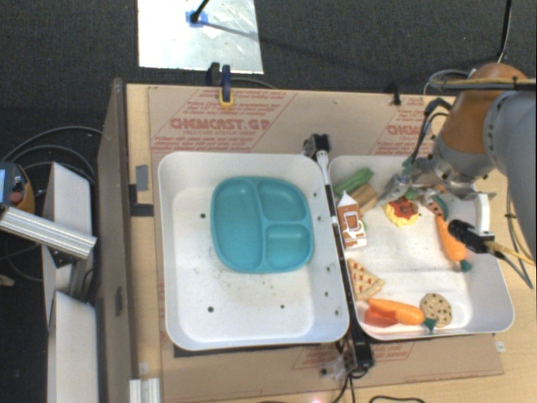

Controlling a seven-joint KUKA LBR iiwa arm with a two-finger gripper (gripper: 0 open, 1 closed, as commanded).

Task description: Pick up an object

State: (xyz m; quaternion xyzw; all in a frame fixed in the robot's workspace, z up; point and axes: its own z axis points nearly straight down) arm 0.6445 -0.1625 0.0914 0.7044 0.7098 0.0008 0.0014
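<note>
Both white bins — the left bin (180, 309) and the right bin (495, 300) — look like smooth moulded plastic with a soft sheen. The teal divided plate (260, 225) is plastic too, smooth and faintly glossy. Under them lies a brown cardboard sheet (252, 120), matt, printed in red. The toy foods look like smooth plastic: the carrot (396, 311), the green pickle (354, 180), the speckled cookie (436, 308) and the small milk carton (351, 221). The arm's orange band (495, 75) is glossy, its grey shell (513, 133) satin-smooth. A foil-like sheet (201, 23) on the dark, matt carpet (59, 49) shines — crinkled, reflective.
</note>
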